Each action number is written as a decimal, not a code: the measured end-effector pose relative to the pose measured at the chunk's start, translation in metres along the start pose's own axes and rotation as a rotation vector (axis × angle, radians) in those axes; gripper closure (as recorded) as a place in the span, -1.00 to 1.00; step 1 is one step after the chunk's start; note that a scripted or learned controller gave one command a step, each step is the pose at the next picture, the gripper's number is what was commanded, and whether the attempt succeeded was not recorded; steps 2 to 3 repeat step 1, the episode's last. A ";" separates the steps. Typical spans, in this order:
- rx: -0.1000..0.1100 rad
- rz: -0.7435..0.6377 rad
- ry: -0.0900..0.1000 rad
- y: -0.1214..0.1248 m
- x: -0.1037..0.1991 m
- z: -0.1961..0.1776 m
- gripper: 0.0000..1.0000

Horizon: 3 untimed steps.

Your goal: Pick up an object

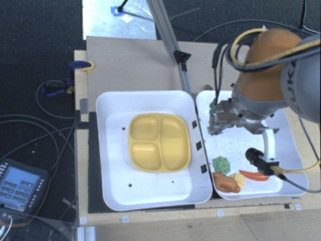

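The right bin (288, 134) holds several small food toys near its front edge: a green broccoli piece (221, 163), an orange-brown sausage-like piece (225, 183), a pale yellow piece (239, 179) and a red chili pepper (255, 175). My gripper (217, 124) hangs over the left part of this bin, above and behind the broccoli, under the orange wrist band (268, 67). Nothing shows between its fingers, whose tips are too dark to make out.
The left bin (113, 149) carries a yellow divided plate (159, 142) with several compartments. A black camera module (259, 160) on a white bracket sticks out over the right bin. A grey pole (168, 29) leans across the back of the bench. Cables loop around the wrist.
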<state>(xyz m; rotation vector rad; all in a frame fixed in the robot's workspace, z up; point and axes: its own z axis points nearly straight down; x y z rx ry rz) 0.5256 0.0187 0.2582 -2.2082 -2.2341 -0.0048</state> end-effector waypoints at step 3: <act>0.002 0.000 0.000 -0.012 0.050 0.002 1.00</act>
